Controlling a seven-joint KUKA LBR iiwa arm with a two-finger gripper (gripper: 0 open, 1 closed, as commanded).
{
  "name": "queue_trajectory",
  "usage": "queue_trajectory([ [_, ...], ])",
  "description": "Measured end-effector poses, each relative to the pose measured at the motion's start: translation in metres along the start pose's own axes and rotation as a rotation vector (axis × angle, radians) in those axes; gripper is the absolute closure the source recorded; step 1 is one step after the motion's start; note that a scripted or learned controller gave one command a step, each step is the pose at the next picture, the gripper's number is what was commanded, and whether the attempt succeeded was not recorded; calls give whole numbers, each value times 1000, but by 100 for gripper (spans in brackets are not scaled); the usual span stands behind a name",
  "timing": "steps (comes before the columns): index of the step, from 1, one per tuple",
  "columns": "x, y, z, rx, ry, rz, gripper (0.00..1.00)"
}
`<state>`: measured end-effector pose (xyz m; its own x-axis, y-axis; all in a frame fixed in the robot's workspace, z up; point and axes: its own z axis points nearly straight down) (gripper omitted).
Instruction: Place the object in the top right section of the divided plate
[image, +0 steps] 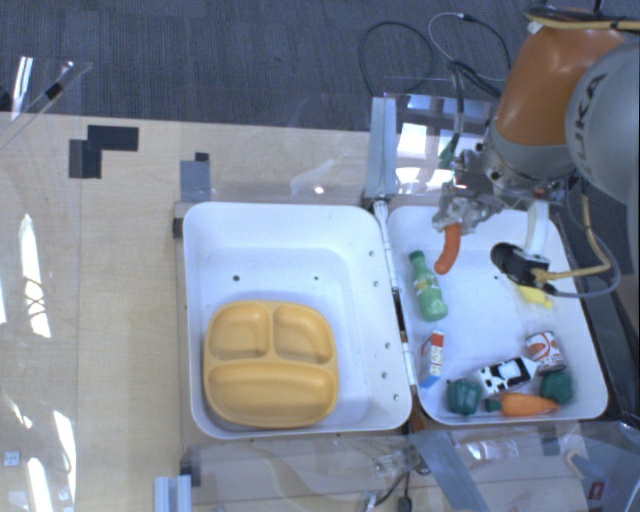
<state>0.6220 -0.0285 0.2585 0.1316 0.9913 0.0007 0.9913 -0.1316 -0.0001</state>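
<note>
Step in hand: transport. The gripper (457, 222) hangs over the far end of the right bin (470, 335). Its fingers are closed on the top of the sausage (447, 252), which dangles clear of the bin floor near the bottle (427, 285). The plate (212, 380) lies in the left bin (270, 240). Judgement: the next move calls for a leftward carry over the divider, then a low release into the plate's top right section (303, 335).

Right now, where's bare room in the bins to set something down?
Left bin: bare floor along the back, beyond the yellow plate, plus a strip to its right; the plate's three sections are bare too. Right bin: open middle between green bottle and toy cow; its front edge is crowded.
</note>
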Motion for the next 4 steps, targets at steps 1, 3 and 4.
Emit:
queue_trajectory([
  [1,70,-23,-37,-2,0,-94,100],
  [3,96,-83,-162,-5,-1,-259,100],
  [4,79,-121,-42,0,-1,-364,100],
])
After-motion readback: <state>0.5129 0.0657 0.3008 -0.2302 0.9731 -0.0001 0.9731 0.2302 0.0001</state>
